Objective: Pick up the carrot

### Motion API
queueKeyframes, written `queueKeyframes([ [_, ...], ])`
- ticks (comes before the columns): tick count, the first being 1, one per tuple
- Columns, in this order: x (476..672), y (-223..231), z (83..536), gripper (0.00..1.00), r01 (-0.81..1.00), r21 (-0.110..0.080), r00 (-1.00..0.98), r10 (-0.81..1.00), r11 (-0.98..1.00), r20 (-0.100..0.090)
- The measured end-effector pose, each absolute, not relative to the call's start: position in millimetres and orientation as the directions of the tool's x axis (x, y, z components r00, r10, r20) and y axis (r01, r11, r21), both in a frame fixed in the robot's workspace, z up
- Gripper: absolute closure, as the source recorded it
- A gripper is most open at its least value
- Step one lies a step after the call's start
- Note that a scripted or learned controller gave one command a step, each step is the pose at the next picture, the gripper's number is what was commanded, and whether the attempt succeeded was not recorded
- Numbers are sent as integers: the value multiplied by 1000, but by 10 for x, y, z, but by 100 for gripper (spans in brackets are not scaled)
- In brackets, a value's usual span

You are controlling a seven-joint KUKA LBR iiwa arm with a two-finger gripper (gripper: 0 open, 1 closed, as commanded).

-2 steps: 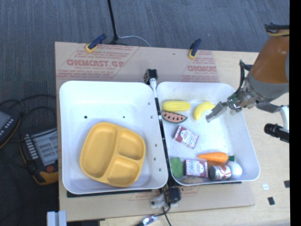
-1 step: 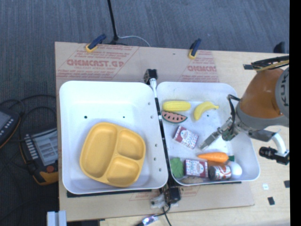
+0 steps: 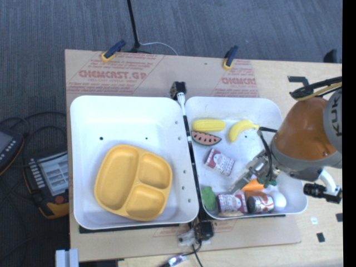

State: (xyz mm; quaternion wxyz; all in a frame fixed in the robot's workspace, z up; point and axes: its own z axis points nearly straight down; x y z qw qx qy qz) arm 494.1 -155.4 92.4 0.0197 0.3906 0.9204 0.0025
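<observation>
Along the near wall of the right bin (image 3: 278, 107) sit a green item (image 3: 208, 197), a can lying on its side (image 3: 231, 203) and a dark-capped bottle lying on its side (image 3: 261, 204), set in a row from left to right. Just behind the bottle lies the carrot (image 3: 253, 186), a short orange piece mostly hidden by the arm; the little that shows seems to run left to right, but which end is the tip cannot be told. The tool (image 3: 257, 170) hangs directly over the carrot's left part, its grey metal parts slanting from upper right to lower left; whether it is released or clenched cannot be told from here, and nothing shows the carrot between its tips. The arm's orange band (image 3: 303, 129) bulks over the bin's right side. Further back in the same bin lie a red and white packet (image 3: 218, 162), then a watermelon slice (image 3: 206, 138), an ear of corn (image 3: 208, 125) and a banana (image 3: 241, 129) near the far wall. The left bin (image 3: 89, 113) holds a yellow divided plate (image 3: 133, 181), its three compartments bare. Both bins rest on the surface (image 3: 111, 74).
</observation>
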Motion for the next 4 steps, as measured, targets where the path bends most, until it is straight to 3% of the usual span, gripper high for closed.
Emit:
queueKeyframes([
  [1, 4944, -1537, 1022, 100, 718, 20, -695, 719, 695, -28],
  [2, 5135, -1125, 1874, 100, 785, 5, -620, 785, 620, -6],
  [3, 5118, -1131, 1848, 0, 786, 1, -618, 786, 618, -1],
  [4, 4927, -1418, 1020, 0, 701, 10, -713, 701, 713, -14],
])
